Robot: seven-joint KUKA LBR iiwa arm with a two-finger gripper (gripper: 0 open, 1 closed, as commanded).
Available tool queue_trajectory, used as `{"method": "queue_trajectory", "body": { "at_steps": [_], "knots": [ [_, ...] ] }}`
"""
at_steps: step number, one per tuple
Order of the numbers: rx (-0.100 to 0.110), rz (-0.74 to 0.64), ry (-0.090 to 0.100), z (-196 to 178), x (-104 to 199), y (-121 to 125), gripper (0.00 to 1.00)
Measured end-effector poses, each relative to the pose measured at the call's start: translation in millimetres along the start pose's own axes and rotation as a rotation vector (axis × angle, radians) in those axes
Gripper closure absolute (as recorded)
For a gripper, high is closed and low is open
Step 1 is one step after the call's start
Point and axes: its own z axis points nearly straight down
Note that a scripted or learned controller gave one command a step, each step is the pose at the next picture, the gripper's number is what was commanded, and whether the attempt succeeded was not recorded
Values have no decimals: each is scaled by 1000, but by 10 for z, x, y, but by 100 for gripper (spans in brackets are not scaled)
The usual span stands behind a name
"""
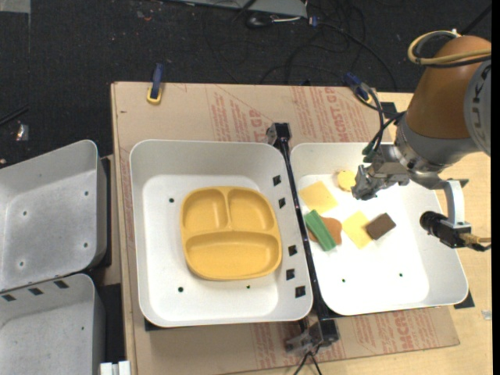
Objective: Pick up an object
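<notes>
**A:** Where does the gripper (366, 184) sit?

**B:** Over the right bin (437, 287), toward its far edge. The grey arm (447, 104) with the orange band comes in from the right side and angles down to it.

**A:** Are its fingers apart or together?

**B:** I cannot tell. The tip is a dark cluster seen from above, and the gap does not read clearly. Nothing shows between the fingers, so I would not say it holds anything.

**A:** What lies closest to it?

**B:** A small round yellow piece (344, 180), just beside the tip on its left, near the bin's far edge. Whether they touch, I cannot tell.

**A:** And the other things?

**B:** All in the right bin, toward its left side. A yellow square (318, 195) lies near the divider between the bins. Below it, a green stick (319, 230) rests against an orange piece (333, 228). Next, toward the middle, a second yellow square (356, 229) touches a brown block (380, 226).

**A:** The left bin?

**B:** The left bin (156, 287) carries a yellow divided tray (231, 233), lying flat at its middle, with three compartments.
</notes>
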Motion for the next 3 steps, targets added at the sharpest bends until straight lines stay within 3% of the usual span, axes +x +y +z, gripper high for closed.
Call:
{"method": "queue_trajectory", "body": {
  "at_steps": [3],
  "knots": [
    [-3, 2, -2, 92, 1476, 507, 100]
  ]
}}
